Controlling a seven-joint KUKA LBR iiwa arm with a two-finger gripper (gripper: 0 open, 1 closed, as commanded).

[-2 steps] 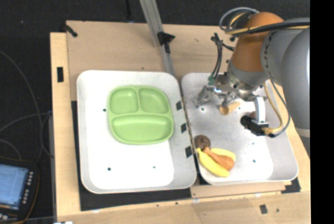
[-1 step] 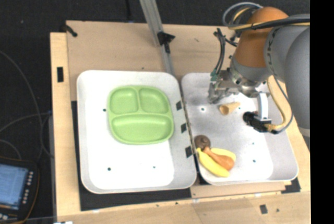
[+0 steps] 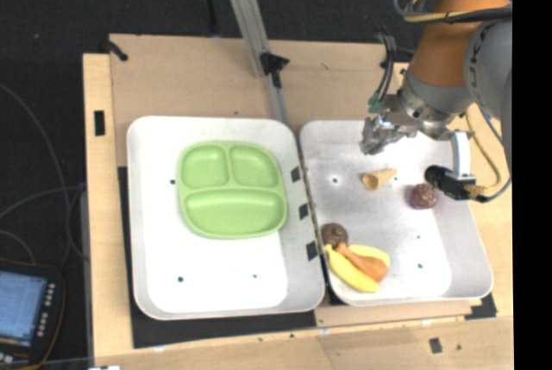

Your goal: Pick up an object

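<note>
My gripper [image 3: 374, 141] hangs over the back of the right bin [image 3: 392, 226], its tips pointing down with nothing visible between them. Just in front of it lies a small tan cone-shaped piece [image 3: 378, 178]. A dark purple round fruit [image 3: 423, 196] rests to the right of that. Near the bin's front left sit a brown doughnut-like piece [image 3: 334, 234], a yellow banana [image 3: 347, 272] and an orange carrot-like piece [image 3: 366, 260], bunched together.
The left bin [image 3: 155, 273] holds a green divided plate [image 3: 233, 190]. A metal pole [image 3: 248, 15] slants up from between the bins at the back. The bench's wooden top [image 3: 190, 75] surrounds both bins.
</note>
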